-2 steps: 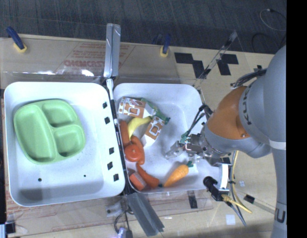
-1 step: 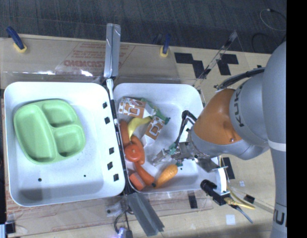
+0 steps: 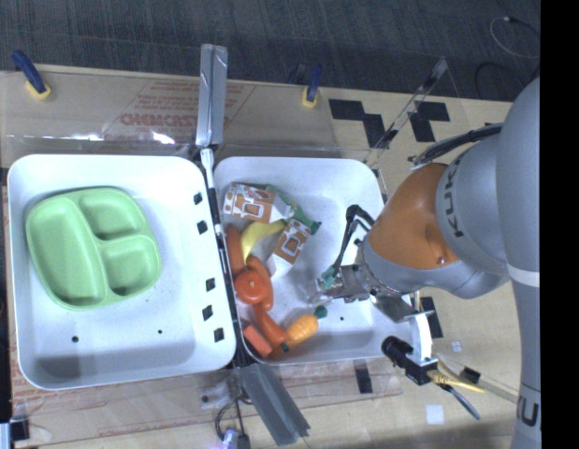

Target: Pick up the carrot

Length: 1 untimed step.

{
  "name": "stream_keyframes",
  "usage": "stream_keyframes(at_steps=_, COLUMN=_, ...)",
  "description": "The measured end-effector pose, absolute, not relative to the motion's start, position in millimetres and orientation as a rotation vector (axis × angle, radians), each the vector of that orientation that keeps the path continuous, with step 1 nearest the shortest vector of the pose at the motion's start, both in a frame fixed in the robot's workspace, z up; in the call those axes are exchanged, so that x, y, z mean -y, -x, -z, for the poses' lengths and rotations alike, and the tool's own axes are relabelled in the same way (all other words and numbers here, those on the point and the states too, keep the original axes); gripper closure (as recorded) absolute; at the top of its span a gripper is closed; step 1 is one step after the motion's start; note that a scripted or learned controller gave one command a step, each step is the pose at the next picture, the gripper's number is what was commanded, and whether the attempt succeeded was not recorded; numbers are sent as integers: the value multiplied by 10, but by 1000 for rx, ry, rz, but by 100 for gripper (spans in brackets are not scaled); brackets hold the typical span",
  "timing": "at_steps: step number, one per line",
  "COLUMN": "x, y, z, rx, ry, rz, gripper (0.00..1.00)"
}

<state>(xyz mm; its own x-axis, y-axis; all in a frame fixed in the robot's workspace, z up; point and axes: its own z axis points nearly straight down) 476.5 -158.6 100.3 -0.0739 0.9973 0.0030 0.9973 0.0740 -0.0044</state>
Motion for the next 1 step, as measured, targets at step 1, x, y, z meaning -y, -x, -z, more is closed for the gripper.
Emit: stream_keyframes(at_steps=1, x=1585, y=-4765, z=-1003, rx=2299, ry=2134, rz=-2, gripper=0)
